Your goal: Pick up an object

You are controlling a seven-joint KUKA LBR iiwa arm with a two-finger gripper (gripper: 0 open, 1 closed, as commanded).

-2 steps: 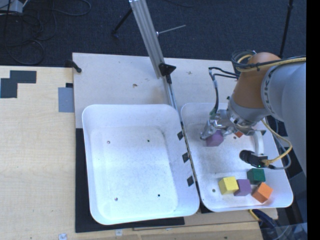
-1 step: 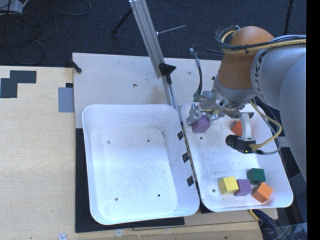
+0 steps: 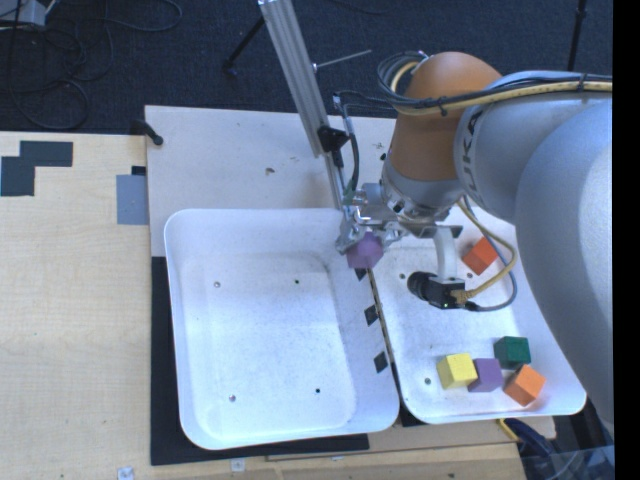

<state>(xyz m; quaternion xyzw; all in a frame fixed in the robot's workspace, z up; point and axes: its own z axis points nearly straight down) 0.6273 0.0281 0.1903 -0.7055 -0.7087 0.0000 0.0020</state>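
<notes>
My gripper (image 3: 362, 236) hangs over the seam between the two white bins, near their far end. A purple block (image 3: 364, 251) sits between its fingers, lifted above the bin rim. In the right bin (image 3: 430, 403) lie an orange block (image 3: 480, 255) toward the far side and, near the front, a yellow block (image 3: 458, 370), a purple block (image 3: 487, 375), a dark green block (image 3: 513, 350) and a second orange block (image 3: 524, 385). The arm's large grey body covers much of the right bin's right side.
The left bin (image 3: 260, 338) lies to the left of the gripper. A slanted aluminium bar (image 3: 300, 73) rises behind the bins toward the top. Pale bench surface with dark patches spreads to the left.
</notes>
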